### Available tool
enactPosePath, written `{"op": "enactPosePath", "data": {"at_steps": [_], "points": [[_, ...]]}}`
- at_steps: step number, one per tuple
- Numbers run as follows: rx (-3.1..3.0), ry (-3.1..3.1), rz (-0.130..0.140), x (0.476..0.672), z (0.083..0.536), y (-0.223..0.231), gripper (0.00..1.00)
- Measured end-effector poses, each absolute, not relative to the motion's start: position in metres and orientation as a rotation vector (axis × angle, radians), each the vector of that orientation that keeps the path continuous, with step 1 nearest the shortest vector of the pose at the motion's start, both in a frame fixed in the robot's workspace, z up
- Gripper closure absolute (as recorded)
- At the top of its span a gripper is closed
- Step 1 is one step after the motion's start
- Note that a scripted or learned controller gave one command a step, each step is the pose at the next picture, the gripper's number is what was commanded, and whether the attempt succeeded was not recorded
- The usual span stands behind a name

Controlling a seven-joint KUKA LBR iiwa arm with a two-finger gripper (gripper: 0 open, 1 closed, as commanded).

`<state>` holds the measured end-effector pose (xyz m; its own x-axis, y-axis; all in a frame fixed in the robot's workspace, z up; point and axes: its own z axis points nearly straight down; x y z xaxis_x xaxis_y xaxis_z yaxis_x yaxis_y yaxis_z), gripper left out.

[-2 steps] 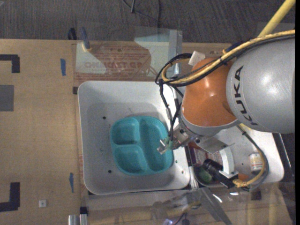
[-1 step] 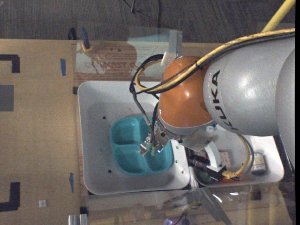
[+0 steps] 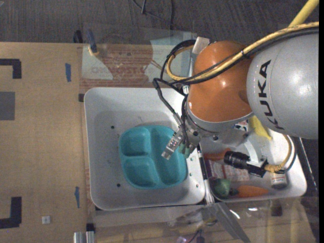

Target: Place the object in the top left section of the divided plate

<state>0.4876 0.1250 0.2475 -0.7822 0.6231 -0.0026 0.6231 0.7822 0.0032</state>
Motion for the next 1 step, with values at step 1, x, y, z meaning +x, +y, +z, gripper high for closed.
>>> {"op": "enactPosePath", "data": {"at_steps": [1], "points": [[1.219, 2.891, 0.003, 0.4949, 0.2835, 0.0926, 1.0]]}}
